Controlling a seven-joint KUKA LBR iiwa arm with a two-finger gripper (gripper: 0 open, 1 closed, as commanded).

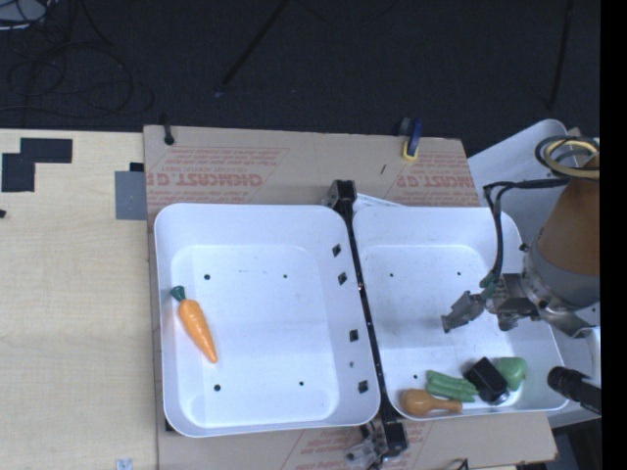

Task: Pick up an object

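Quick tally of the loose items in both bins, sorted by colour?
Orange: 1, carrot in the left bin
Green: 2, long vegetable and rounder piece
Black: 1, block
Tan: 1, pear-shaped piece
Total: 5, four of them in the right bin

One fixed camera looks down at a slant from above on both white bins (250, 225).

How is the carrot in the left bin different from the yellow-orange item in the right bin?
The carrot is bright orange with a green top; the pear-shaped item is duller yellow-orange. The carrot lies alone and steeply slanted; the pear-shaped item lies nearly level, crowded against a green vegetable. Both rest near their bin's wall.
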